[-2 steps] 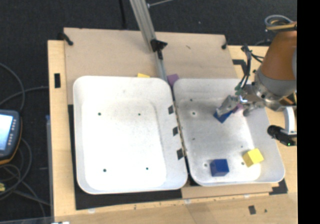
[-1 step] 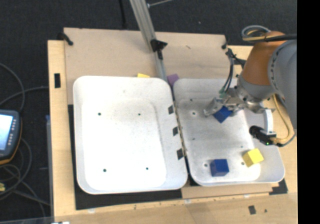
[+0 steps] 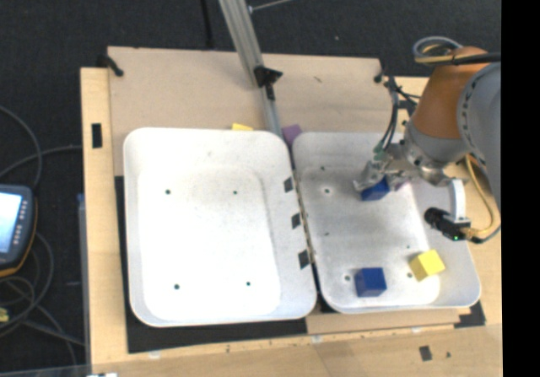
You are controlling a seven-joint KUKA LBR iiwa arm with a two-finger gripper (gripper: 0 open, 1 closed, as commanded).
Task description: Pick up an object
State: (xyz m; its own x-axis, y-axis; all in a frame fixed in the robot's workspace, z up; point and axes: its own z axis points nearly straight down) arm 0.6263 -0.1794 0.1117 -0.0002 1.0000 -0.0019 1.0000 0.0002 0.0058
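The grip looked thin to me. The tool [image 3: 377, 179] had its fingers closed on the upper end of a small blue block [image 3: 374, 191], and most of that block hung out below and to the left of the fingertips. A pinch that near one corner could let the block swivel or slip free as soon as the arm rose, and it would drop back into the bin. Whether the block had left the floor of the bin I could not tell from where I stood; it sat either on it or just above.

The block was in the right-hand shallow white plastic bin [image 3: 337, 156], toward its far side and right of centre, directly under the grey wrist with its orange band. Two other pieces lay well apart from it at the near edge of the same bin: a darker blue cube [image 3: 369, 281] and, just to its right, a yellow cube [image 3: 427, 265]. The left-hand white bin [image 3: 152, 156] stood beside it on the tan counter [image 3: 169, 88]. A loose black cable loop hung at the arm's right, near the yellow cube, and might snag it on a wide swing.
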